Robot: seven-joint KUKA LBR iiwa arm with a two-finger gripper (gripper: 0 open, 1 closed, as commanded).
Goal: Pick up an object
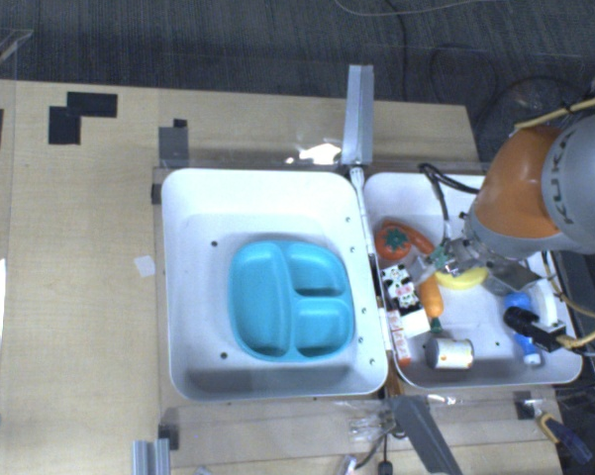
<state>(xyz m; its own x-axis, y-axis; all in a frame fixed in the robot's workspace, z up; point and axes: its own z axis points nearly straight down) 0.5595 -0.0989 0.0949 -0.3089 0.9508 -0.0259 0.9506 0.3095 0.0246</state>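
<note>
the bench (69, 295) is a pale wood-coloured surface with a few black marks near its far left corner. two shallow white bins sit directly on it, side by side and touching along a shared edge. the left bin (193, 206) is the larger in view and holds a blue divided tray. the right bin (495, 359) holds a clutter of small items. a grey metal post (358, 117) stands at the far end of the seam between them.
</note>
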